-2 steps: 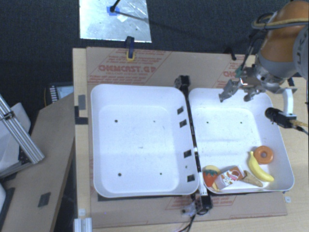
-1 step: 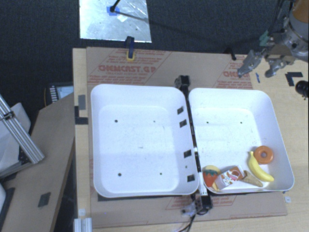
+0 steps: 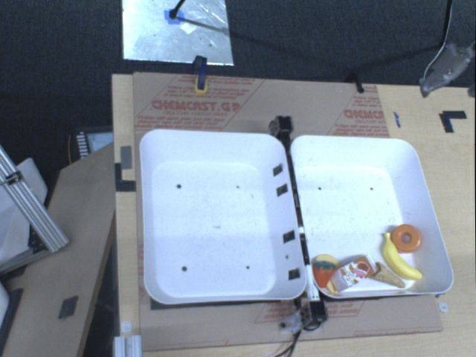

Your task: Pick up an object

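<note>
- Two white bins sit side by side on the bench point(image 3: 416, 110): the left bin point(image 3: 208, 143) and the right bin point(image 3: 349, 151), touching along a black hinge strip point(image 3: 294, 214).
- All the objects lie in the right bin's near corner, along its near wall.
- Banana point(image 3: 398, 259): curved, yellow, nearest the bin's right wall.
- Orange ring point(image 3: 406, 237): just beside the banana's upper end, touching or almost so.
- Red-and-white packet point(image 3: 352, 273): left of the banana.
- Brown wedge point(image 3: 388, 277): between packet and banana.
- Orange-red fruit point(image 3: 324, 268): left of the packet, by the hinge strip.
- Hand point(image 3: 446, 64): a grey shape at the frame's upper right, well apart from the right bin, beyond its far right corner; whether its tips are apart or together, I cannot tell.
</note>
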Available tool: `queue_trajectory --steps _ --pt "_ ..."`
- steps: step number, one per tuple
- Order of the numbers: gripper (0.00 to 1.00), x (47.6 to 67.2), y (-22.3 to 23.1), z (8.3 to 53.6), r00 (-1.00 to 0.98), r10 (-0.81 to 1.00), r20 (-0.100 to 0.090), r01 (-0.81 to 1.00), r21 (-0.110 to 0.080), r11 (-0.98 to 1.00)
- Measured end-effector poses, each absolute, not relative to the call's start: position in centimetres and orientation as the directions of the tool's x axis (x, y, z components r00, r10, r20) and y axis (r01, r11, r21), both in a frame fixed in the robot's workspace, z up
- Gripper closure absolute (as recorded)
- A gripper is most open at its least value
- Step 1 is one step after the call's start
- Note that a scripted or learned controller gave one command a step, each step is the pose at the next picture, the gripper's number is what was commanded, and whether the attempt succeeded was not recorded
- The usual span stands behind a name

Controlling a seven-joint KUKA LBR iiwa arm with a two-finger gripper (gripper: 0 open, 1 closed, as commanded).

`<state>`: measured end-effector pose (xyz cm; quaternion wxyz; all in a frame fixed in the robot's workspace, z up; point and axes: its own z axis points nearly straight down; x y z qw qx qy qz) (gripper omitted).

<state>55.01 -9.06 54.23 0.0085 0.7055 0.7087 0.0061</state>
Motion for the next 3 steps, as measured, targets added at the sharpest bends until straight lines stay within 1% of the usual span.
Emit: queue_trajectory --steps 1,2,3 --pt "0.0 49.6 -6.6 53.6 -0.006 1.0 0.0 1.0 0.005 0.006" --pt "0.0 48.7 -1.0 53.5 -0.009 1.0 0.001 1.0 0.004 0.009" --pt "0.0 48.6 5.1 53.5 -0.01 1.0 0.002 1.0 0.003 0.01"
